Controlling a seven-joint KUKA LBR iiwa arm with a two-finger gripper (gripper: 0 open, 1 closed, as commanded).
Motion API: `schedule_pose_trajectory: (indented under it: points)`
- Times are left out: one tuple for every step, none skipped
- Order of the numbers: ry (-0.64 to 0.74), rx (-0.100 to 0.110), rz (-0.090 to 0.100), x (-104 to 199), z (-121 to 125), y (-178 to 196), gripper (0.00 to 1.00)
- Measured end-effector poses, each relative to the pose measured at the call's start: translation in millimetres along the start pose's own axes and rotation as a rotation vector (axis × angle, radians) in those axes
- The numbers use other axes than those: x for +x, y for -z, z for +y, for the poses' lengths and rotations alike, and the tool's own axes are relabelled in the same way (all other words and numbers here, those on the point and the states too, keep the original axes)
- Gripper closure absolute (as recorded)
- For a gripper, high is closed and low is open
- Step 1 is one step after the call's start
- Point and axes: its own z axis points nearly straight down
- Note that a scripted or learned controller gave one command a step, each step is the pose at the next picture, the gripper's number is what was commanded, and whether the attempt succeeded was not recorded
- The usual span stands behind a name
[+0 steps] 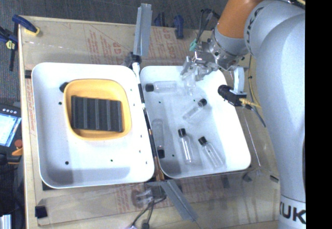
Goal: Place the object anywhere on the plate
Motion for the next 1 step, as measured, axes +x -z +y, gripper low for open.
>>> schedule_pose_trajectory:
  points:
    - [0.244,0.002,-0.001,48.0,-6.7,17.6,1.00]
